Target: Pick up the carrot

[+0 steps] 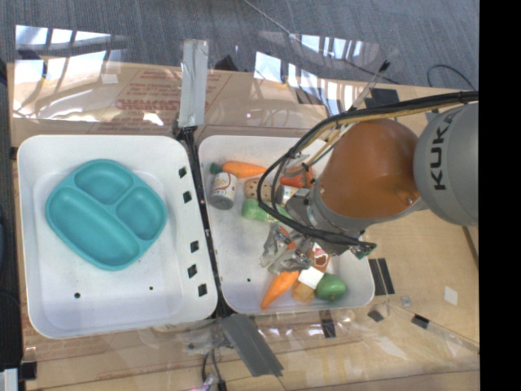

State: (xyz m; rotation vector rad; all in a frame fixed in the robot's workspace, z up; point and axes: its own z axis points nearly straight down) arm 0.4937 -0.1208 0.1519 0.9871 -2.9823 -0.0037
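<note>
1. The gripper (pixel 282 253) hangs low in the right bin (pixel 244 300), under the arm's orange band. Metal parts show there, but clutter and shadow hide whether it is released or clenched, so that cannot be told. Nothing is visibly gripped.
2. The carrot (pixel 279 288) lies just below the gripper, near the bin's front wall. It is a short orange wedge, slanted, with its narrow tip toward the lower left. Whether the gripper touches it cannot be told.
3. A white-and-brown block (pixel 308 282) lies against the carrot's thick end, with a green pepper (pixel 330 286) just beyond. A closing grasp could likely catch the block instead, or pinch both and drop them on the lift.
4. The carrot's taper and smooth skin would probably let it squirt out toward the tip if gripped off-centre or along the slant.
5. The front wall is near; a descent that lands slightly forward might strike the rim or push the carrot against it.
6. A second carrot (pixel 244 169) lies at the bin's back beside a small can (pixel 221 191), well apart from the gripper. It could mislead the program's aim.
</note>
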